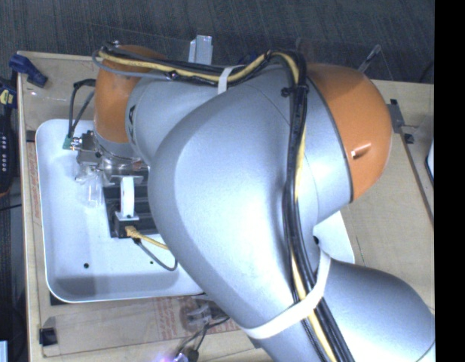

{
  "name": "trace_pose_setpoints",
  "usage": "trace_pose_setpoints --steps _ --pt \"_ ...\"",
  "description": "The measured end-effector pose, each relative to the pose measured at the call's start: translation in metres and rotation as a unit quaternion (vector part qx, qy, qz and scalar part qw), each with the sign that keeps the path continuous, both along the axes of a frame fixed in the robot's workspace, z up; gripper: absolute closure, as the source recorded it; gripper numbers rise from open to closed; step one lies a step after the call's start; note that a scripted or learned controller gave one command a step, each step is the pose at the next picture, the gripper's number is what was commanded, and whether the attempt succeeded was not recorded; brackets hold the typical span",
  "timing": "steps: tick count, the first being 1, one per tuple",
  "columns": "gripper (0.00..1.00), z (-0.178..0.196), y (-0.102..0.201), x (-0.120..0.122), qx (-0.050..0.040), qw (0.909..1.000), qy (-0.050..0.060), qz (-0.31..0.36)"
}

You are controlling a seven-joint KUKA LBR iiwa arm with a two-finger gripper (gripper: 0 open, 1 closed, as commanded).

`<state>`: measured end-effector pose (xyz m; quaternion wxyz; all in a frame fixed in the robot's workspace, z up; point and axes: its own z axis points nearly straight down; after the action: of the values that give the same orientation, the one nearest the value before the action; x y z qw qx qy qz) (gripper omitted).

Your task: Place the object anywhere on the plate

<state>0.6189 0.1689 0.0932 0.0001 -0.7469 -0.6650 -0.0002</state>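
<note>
The arm [247,202] reaches in from the right and lies across most of the bench [36,81], covering the middle and right of the scene. Its wrist end sits over the far left part of the left bin [74,270], with the gripper [93,176] just above the bin floor. A cable [153,255] loops from the wrist down toward the bin's near side. The bench edge runs beyond the bin on the left and far sides.

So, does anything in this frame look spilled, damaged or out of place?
Nothing stands out. The arm covers most of the bench, its gripper low over the left white bin, whose visible floor looks clean and unbroken.
</note>
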Motion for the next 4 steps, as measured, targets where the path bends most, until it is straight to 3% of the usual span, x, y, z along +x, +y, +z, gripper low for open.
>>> trace_pose_setpoints --steps 1,2,3,4 --pt "1.0 0.001 0.035 -0.002 0.0003 0.9876 0.0 -0.157" --pt "1.0 0.068 0.01 -0.053 -0.0006 0.9999 0.004 -0.016" --pt "1.0 0.004 -0.017 -0.011 0.0016 0.9911 0.0 -0.133" --pt "1.0 0.004 -0.061 0.018 0.0025 0.9785 -0.003 -0.206"
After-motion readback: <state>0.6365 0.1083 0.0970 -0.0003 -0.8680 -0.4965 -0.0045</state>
